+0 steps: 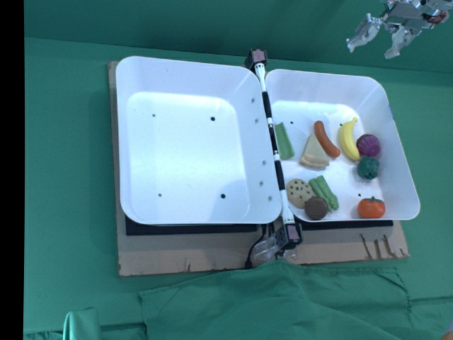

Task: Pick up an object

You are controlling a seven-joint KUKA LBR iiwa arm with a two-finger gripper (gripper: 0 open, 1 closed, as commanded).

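Note:
My gripper [379, 44] hangs high at the upper right, above the far corner of the right bin [379, 91]. Its two fingers are spread apart with nothing between them. Below it in the right bin lie several toy foods: a yellow banana [347, 139], a red sausage [326, 139], a sandwich wedge [314, 152], a purple piece [368, 145], a dark green piece [368, 167], an orange tomato-like piece [371, 207], a cookie [299, 191], green beans [325, 192], a brown round piece [316, 207] and a green stalk [284, 140].
The left bin [187, 151] holds only a few dark specks. A black-and-white divider bar [271, 140] runs between the bins. Both bins sit on a cardboard sheet [177, 261] over green cloth [283, 303].

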